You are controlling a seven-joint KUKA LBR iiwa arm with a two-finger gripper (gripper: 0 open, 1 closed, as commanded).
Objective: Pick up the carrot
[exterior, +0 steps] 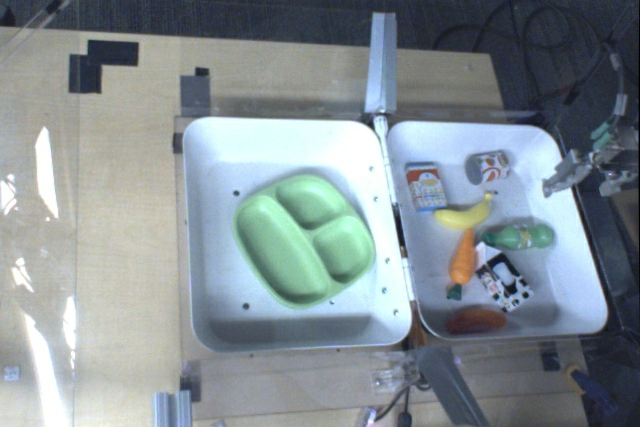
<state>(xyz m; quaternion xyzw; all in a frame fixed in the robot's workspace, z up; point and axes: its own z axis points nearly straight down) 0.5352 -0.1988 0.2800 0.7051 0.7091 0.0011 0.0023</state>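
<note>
The carrot (pixel 462 261) is lying in the right bin (pixel 590 310), near its middle, tilted with its green end pointing down and to the left. Clutter is crowding it: a banana (pixel 463 214) is touching its top end, a green bottle (pixel 520 236) is sitting just beside it on the right, and a black-and-white toy (pixel 505 281) is lying near its lower right. A red sausage (pixel 475 320) is resting below, close to the front wall. A small carton (pixel 426 186) and a can (pixel 488 167) are sitting farther back. The left bin (pixel 205 315) is holding a green divided tray (pixel 304 237).

The claw (pixel 590 167) is hanging at the right bin's far right edge, well apart from the carrot; whether it is spread or closed, I cannot tell. It is carrying nothing visible. Judging by this, the pick is not yet begun, and the approach is probably needing a narrow descent between banana and toy.
</note>
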